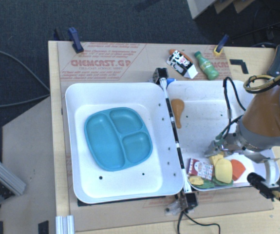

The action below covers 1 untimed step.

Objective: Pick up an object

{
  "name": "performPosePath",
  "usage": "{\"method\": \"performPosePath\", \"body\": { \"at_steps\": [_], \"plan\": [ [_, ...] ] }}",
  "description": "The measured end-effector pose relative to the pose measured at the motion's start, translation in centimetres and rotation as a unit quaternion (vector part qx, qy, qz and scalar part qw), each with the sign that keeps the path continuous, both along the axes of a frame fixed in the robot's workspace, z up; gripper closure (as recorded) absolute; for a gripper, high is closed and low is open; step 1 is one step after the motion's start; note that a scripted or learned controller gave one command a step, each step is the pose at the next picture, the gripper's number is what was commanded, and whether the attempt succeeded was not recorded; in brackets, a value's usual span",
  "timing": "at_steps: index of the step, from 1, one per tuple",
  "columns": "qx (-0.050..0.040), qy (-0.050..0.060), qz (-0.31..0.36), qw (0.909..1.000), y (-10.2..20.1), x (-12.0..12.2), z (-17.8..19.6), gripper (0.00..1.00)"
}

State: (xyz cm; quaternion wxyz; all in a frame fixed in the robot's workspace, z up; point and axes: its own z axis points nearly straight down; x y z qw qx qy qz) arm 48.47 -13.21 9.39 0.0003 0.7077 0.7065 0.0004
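In the right bin [203,106], a pile of small toys lies along the near edge: a red-and-white packet [199,168], a yellow rounded piece [223,170], a red piece [238,168] and a green-and-yellow piece [202,182]. A tan wedge-shaped toy [177,110] rests by the bin's left wall. My gripper [216,151] hangs low just above the pile's upper side, right over the yellow pieces. The wrist hides its fingers.
The left bin [81,101] holds a blue divided plate [119,138]. Behind the bins on the bench lie a black-and-white cow toy [181,64] and a green bottle [206,65]. Two blue clamps [74,39] hold the board's back edge. A black cable [230,101] loops off the arm.
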Motion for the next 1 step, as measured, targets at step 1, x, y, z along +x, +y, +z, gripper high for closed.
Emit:
{"method": "performPosePath", "body": {
  "at_steps": [1],
  "plan": [
    [0.0003,0.000,0.002,1.0000,6.74,2.02,9.10,1.00]
  ]
}}
